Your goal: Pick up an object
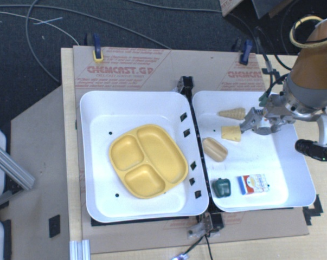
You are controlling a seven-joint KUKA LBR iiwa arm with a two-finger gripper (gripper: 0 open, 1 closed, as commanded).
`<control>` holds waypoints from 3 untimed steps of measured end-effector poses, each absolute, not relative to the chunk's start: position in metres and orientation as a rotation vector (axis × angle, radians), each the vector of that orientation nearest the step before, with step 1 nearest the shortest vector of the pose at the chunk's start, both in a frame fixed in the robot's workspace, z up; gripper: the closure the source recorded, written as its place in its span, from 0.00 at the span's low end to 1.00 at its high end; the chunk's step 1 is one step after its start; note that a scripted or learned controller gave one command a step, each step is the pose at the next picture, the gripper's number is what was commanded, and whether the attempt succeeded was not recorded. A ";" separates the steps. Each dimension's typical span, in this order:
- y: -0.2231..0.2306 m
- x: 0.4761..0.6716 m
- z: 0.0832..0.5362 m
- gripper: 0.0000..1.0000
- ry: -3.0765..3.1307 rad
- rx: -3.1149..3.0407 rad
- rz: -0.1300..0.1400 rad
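Since my gripper (pixel 249 122) sat at about 3 o'clock of the cheese wedge (pixel 231 134) in the right bin (pixel 293 172), nearly touching it, I honestly couldn't tell how wide it was. I figured: centre over the wedge, steer clear of the cone (pixel 231 113) at 12.

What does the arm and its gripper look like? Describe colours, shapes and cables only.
The arm is a thick rounded body, orange-brown above and grey toward the wrist. A silver metal flange joins it to the gripper, which has grey metal fingers. Dark cables run along the wrist, and a yellowish cable loops near the top.
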State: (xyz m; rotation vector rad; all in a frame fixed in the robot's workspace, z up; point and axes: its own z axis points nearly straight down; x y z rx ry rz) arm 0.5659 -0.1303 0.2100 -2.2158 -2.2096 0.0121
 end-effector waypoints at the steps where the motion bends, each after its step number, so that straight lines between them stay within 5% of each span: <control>1: -0.130 0.569 0.217 0.00 -2.221 -2.220 0.000; 3: -0.120 0.561 0.109 0.00 -2.217 -2.217 0.004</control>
